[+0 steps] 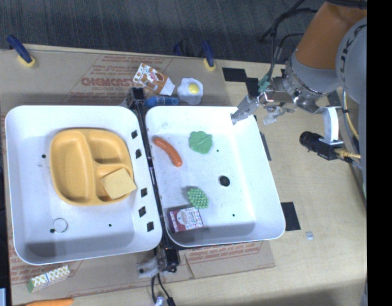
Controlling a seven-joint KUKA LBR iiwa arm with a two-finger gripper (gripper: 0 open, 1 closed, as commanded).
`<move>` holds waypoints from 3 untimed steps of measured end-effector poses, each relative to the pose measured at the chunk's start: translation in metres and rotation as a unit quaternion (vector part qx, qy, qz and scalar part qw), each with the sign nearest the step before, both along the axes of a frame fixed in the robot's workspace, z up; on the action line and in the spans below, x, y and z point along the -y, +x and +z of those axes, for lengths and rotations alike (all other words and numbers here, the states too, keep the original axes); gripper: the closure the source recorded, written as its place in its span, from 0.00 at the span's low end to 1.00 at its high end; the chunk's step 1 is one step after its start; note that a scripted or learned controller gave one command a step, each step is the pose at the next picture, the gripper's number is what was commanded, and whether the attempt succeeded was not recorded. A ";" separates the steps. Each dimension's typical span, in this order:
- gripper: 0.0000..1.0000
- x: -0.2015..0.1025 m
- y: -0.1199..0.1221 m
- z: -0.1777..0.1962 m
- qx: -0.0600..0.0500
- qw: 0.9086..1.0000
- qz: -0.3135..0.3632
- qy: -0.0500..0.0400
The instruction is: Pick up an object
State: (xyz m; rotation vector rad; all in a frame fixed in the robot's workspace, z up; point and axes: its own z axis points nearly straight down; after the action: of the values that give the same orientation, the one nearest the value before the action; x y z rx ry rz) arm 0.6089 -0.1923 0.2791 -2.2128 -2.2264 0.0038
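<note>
Right bin [262, 171]: sausage [167, 151], green leaf [200, 141], green cluster [197, 197], small carton [185, 220], all lying apart. Gripper [246, 111] above the bin's far right corner, nothing held; whether its fingers are spread I cannot tell. Left bin [17, 171]: yellow tray [74, 164] with block [117, 183].

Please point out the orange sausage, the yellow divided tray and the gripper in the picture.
orange sausage [167, 151]: camera view, on its middle, in the right bin.
yellow divided tray [73, 164]: camera view, on its large left compartment.
gripper [241, 113]: camera view, at its fingertips.
</note>
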 end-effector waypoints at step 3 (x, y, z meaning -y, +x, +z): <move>0.00 -0.101 -0.002 -0.182 0.006 0.933 -0.361 0.003</move>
State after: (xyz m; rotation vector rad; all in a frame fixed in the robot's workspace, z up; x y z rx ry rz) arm 0.6073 -0.0915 0.0973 -2.8703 -1.2806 -0.0165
